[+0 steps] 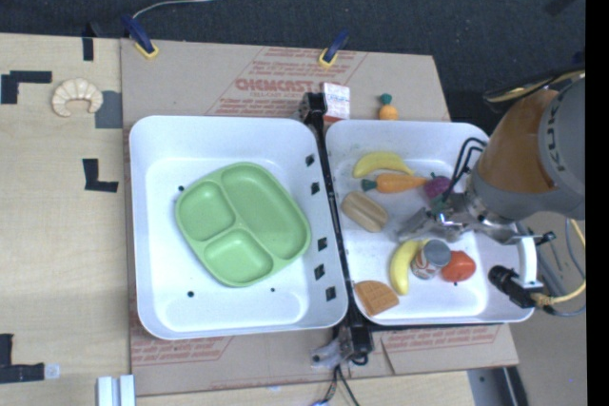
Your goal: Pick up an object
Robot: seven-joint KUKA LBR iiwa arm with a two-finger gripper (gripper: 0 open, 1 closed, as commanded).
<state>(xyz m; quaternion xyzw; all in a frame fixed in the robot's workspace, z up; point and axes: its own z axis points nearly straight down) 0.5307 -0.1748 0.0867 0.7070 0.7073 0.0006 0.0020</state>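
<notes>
Camera view: I look down at a slant on two white bins set side by side on a cardboard sheet, and my arm comes in from the right.
My arm: grey, with the orange band (519,152) over the right bin's far right side.
My gripper (419,225): low over the middle of the right bin (409,136); my two fingers stand apart, their tips near the bread roll, with nothing between them.
Objects to pick: all lie in the right bin.
Upper banana (383,164): near the bin's far wall, with the carrot (400,183) just below it.
Purple piece (438,187): just right of the carrot, partly hidden by my wrist.
Bread roll (364,211): left-centre, just beside my fingertips.
Lower banana (403,265): touching a small grey can (434,257).
Tomato (459,267): red, just right of the can.
Toast slice (377,298): at the near left corner of the bin.
Left bin (157,233): holds a green divided plate (243,222) lying tilted.
Outside the bins: a croissant (76,96) on the bench at far left; a small box (334,98) and a small orange toy (385,107) just beyond the right bin.
</notes>
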